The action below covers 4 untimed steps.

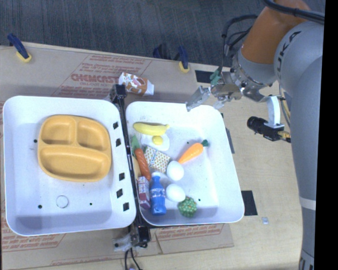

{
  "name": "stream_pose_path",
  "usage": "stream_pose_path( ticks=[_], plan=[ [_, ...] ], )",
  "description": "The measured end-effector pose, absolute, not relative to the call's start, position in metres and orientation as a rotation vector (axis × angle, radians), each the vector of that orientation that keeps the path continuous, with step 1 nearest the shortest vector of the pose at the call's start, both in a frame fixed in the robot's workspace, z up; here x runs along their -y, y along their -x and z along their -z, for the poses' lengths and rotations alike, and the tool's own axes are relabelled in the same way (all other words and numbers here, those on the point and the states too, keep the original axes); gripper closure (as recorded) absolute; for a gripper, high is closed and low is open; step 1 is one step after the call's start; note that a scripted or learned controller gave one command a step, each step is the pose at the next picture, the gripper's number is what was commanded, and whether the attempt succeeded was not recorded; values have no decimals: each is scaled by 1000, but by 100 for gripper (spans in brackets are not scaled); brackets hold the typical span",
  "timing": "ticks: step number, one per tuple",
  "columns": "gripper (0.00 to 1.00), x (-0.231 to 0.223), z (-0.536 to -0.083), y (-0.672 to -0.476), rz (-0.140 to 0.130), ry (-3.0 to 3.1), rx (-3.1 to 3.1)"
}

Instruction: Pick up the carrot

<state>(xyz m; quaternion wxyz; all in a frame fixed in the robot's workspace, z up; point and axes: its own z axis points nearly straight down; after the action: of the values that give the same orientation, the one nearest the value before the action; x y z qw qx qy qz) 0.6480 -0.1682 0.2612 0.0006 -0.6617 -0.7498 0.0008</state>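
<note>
Carrot [191, 153]: you'll find it in the right bin [229, 179], toward its right side, lying at a slant with the green top pointing to the far right; nothing grips it.
Gripper [199, 100]: it hangs over the far edge of the right bin, well apart from the carrot; its fingers stand apart with nothing between them.
Arm [289, 64]: it reaches in from your right, orange band at the far right.
Right bin neighbours: a banana [150, 127] at the far left, a fried egg [158, 141] just near of it, two white eggs [175, 171] near the carrot's tip, a blue bottle [157, 196], a broccoli piece [188, 207] and a sausage [142, 163] along the left wall.
Left bin [11, 169]: it holds a yellow divided plate [75, 147].
Bench: a small carton [135, 84] lies just beyond the bins.
</note>
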Motion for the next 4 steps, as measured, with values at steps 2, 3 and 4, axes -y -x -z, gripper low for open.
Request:
stream_pose_path(
  ticks=[2, 3, 4],
  plan=[
    [0, 169, -91, -578, -4, 2284, 2153],
    [100, 169, -101, -578, -6, 2279, 2155],
    [100, 136, -237, -558, -1, 2377, 2051]
  ],
)
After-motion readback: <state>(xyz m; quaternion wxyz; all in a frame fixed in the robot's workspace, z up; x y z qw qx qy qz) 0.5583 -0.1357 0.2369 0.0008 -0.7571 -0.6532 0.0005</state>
